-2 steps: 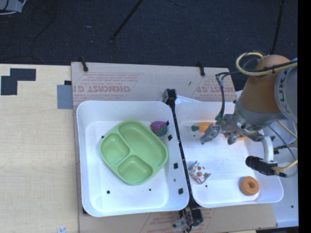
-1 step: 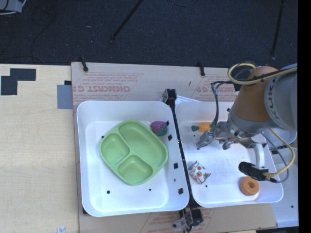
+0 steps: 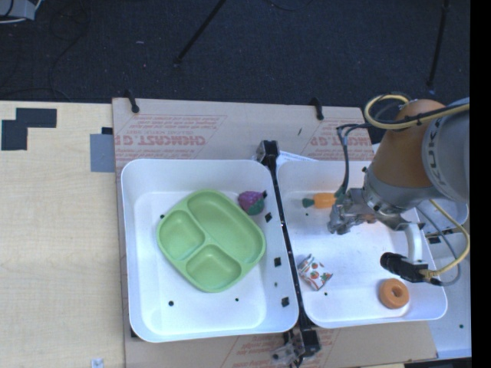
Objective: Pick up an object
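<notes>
Nearest the camera, at the lower right of the right bin (image 3: pixel 360 317), an orange ring-shaped toy (image 3: pixel 395 294) lies flat on the bin floor. To its left, close to the divider between the bins, lies a small crumpled red-and-white packet (image 3: pixel 314 272). A small carrot-like toy (image 3: pixel 321 201), orange with a green end, lies in the upper part of the same bin.

Gripper (image 3: pixel 338 222) position: low over the right bin floor, just below and to the right of the carrot-like toy, apart from it. The arm (image 3: pixel 410 159) enters from the right, with its orange band above the wrist. Finger opening cannot be determined at this resolution; no object is seen held.

Left bin (image 3: pixel 146 282) contents: a light green three-compartment plate (image 3: pixel 211 240), resting at a slant to the bin walls, and a purple toy (image 3: pixel 250 200) with a green tip, touching or just beside the plate's upper right rim.

Both bins stand side by side on a cardboard sheet (image 3: pixel 199 133) on the bench.
</notes>
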`<state>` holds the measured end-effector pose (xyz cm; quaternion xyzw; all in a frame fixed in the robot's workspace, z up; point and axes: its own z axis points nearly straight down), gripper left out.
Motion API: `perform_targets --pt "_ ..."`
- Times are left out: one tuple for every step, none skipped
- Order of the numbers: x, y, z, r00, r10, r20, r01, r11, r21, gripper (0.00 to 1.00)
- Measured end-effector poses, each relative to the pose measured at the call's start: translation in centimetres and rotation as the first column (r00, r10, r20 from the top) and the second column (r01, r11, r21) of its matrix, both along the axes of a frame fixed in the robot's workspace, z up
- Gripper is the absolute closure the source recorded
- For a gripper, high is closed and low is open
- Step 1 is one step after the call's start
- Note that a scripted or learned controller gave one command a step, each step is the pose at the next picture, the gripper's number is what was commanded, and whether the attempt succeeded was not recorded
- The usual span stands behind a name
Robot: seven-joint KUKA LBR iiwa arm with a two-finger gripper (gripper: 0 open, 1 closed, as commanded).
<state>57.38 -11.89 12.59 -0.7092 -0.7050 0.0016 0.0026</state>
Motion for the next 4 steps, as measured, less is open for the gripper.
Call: perform_targets --pt "1.0 0.1 4.8 1.000 0.006 0.008 -0.006 1.000 -0.002 1.00" --pt "1.0 0.0 10.0 1.000 0.006 0.009 -0.006 1.000 -0.002 1.00" --pt "0.5 6.0 9.2 1.000 0.010 0.001 -0.010 1.000 0.001 1.00" --pt "0.0 11.2 8.3 1.000 0.010 0.001 -0.010 1.000 0.001 1.00"
